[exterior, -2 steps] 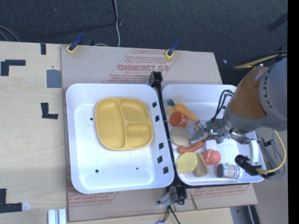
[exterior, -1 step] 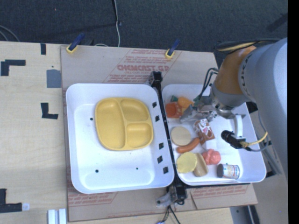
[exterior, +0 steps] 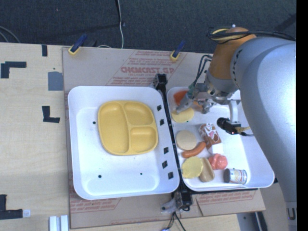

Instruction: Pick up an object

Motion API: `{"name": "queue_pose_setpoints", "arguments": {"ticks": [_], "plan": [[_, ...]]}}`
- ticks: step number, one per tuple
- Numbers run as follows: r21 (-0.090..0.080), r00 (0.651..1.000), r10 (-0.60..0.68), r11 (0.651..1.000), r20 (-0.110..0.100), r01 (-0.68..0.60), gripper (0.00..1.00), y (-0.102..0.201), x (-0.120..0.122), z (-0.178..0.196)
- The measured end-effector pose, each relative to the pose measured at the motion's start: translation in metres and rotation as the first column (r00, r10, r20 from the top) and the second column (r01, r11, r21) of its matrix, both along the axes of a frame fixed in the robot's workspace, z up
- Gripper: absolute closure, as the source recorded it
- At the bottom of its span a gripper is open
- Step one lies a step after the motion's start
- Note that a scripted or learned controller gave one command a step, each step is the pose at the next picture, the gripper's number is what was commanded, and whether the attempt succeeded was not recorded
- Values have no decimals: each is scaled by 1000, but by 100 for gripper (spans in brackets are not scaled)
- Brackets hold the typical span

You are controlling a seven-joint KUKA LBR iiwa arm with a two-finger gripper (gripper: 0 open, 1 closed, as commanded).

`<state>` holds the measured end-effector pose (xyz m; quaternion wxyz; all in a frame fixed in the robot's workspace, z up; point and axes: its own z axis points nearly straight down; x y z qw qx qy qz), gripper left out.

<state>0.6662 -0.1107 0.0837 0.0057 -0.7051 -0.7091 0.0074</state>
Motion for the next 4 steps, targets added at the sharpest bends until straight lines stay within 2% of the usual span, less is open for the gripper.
{"name": "queue_pose_setpoints", "arguments": {"ticks": [1, 3, 4], "plan": [[-4, 1000, -7, 1000, 3, 7, 0, 11, -1, 0], [-3, 1000, -7, 1000, 3, 7, 0, 12, -1, -1], [-1, 1000, -6, 1000, 12, 6, 100, 12, 1, 14]]}}
